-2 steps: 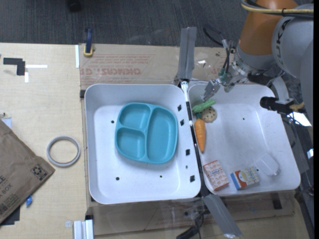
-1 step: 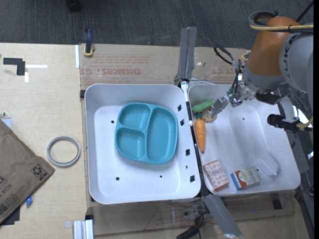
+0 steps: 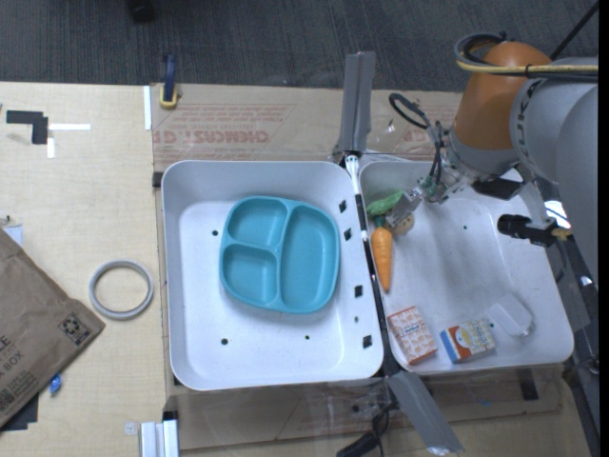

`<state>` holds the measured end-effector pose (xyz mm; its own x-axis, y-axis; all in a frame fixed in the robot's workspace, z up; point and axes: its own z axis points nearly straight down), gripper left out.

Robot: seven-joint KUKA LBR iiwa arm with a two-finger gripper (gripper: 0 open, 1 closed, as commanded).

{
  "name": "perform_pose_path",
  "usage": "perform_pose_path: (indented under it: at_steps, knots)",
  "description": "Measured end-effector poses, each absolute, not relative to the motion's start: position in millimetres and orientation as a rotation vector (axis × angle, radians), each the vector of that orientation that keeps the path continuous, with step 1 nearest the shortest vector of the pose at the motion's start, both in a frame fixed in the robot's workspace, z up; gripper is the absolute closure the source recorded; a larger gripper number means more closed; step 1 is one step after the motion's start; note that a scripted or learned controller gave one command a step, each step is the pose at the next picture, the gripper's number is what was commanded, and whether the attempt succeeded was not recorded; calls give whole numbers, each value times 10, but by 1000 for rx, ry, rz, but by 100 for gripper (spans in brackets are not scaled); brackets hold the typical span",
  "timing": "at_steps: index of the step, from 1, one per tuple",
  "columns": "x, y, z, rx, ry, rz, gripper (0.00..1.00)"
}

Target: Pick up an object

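Several objects lie in the right bin [image 3: 533, 350]: a carrot [image 3: 382, 255] by the divider, a green item [image 3: 383, 204] above it, two small cartons [image 3: 438, 336] lower. Gripper [image 3: 407, 212] sits touching the green item; whether it grips cannot be told. Left bin [image 3: 190, 284] holds a blue tray [image 3: 281, 253].

Arm [image 3: 557, 112]: grey, rounded casing
Band [image 3: 495, 98]: orange, glossy, above the wrist
Cables [image 3: 411, 112]: black loops by the wrist
Gripper [image 3: 411, 209]: small, metallic, dark fittings

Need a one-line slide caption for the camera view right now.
Grey arm's gripper low in right white bin near orange carrot; teal divided plate in left white bin.
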<state>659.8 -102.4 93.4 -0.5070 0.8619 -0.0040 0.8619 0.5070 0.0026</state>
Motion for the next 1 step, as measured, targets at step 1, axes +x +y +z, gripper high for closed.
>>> perform_pose_path:
  at_steps: [1]
  knots:
    - [6607, -1026, 1035, 1555, 2722, 1, 100]
